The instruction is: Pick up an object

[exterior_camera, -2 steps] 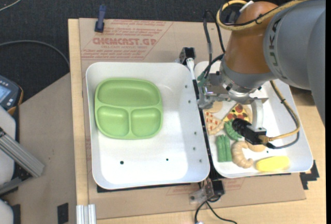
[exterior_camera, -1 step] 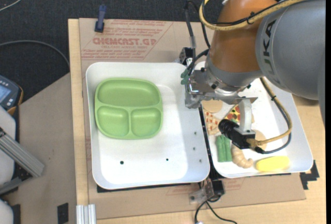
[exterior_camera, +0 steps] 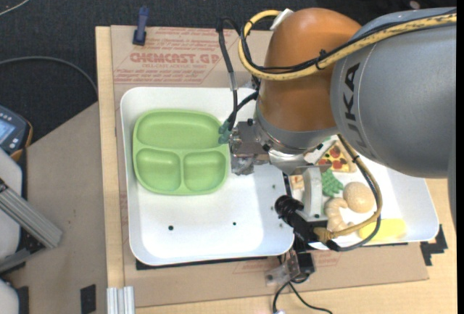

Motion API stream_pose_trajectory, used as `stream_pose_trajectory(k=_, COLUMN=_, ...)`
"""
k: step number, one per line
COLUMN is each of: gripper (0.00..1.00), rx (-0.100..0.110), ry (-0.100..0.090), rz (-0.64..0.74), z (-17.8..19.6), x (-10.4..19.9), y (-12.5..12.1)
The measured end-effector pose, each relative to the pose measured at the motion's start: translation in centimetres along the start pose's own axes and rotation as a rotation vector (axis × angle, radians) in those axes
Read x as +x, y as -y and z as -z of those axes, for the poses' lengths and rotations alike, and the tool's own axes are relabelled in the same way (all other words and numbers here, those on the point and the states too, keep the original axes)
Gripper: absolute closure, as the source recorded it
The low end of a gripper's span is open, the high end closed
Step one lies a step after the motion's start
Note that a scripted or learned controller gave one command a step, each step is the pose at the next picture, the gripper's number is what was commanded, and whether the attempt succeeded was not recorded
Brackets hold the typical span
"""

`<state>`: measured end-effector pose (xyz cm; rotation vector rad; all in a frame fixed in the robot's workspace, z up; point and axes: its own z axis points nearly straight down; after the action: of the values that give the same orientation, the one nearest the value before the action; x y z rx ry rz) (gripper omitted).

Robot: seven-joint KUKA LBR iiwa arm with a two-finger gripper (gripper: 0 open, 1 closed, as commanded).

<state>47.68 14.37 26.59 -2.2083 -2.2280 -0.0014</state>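
Toys [exterior_camera: 346,198], several in a heap too hidden to count, lie in the right bin [exterior_camera: 424,209], one green tray [exterior_camera: 181,153] in the left bin [exterior_camera: 196,236], with the arm [exterior_camera: 348,88] bent low above the seam between both.

Pale green tray [exterior_camera: 180,153], white bins [exterior_camera: 196,233], orange-banded grey arm [exterior_camera: 377,88], perhaps beige egg [exterior_camera: 357,196].
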Motion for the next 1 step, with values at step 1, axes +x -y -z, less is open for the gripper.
stream_pose_trajectory(k=1, gripper=1.0, rx=-0.01, ry=0.003, rz=-0.012, z=5.56, x=-3.14, y=-1.85)
